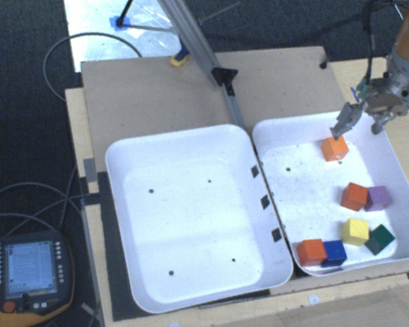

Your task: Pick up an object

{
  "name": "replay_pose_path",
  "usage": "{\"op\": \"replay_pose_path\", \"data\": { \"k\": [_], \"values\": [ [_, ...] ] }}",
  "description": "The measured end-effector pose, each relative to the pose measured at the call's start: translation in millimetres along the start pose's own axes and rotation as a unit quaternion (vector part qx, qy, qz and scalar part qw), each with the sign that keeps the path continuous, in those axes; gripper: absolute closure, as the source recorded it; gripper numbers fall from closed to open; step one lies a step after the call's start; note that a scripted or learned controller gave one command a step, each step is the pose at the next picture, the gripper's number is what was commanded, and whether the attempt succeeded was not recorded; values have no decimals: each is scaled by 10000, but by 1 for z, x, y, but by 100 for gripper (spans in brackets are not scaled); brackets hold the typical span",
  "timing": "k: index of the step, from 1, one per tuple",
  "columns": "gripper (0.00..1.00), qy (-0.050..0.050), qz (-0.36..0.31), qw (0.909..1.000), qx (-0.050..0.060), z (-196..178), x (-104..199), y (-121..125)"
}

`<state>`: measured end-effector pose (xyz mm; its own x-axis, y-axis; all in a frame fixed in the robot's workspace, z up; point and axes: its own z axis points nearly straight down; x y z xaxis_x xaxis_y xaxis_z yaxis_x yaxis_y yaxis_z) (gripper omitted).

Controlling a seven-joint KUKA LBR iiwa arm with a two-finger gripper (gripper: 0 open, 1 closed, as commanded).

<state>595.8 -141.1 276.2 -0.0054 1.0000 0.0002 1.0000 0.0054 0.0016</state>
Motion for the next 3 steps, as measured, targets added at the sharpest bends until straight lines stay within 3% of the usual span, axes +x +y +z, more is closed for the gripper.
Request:
{"op": "replay_pose_path", "data": {
  "k": [1,3],
  "values": [
    [0,1,2,10000,-1,0,0,0],
    [0,4,18,10000,28,124,-1,-4]
  ]
}}
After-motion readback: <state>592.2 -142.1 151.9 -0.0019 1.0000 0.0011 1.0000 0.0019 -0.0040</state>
